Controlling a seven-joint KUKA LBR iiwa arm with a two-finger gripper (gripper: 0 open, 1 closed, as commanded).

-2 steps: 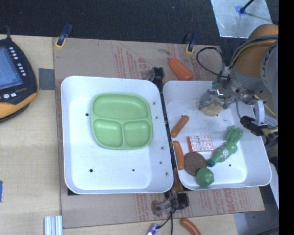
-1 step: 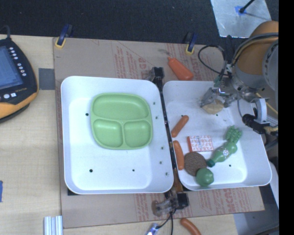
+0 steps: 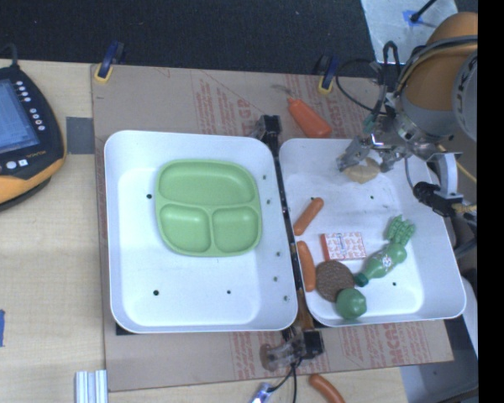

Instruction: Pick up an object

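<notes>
My gripper (image 3: pixel 370 159) hangs over the far part of the right bin (image 3: pixel 428 300), fingers spread open. Just below and between them lies a small beige lump (image 3: pixel 363 174) on the bin floor; nothing is lifted. Further forward in the same bin lie an orange sausage shape (image 3: pixel 308 215), a second orange piece (image 3: pixel 306 264), a red-and-white packet (image 3: pixel 343 244), a brown disc (image 3: pixel 333 280), a green ball (image 3: pixel 350 303) and a green leafy toy (image 3: pixel 387 253).
A green divided plate (image 3: pixel 208 206) sits in the left bin (image 3: pixel 134 292). An orange carrot (image 3: pixel 308 117) lies on the bench behind the bins. A teach pendant (image 3: pixel 13 137) rests at the far left. Cables trail beside the arm on the right.
</notes>
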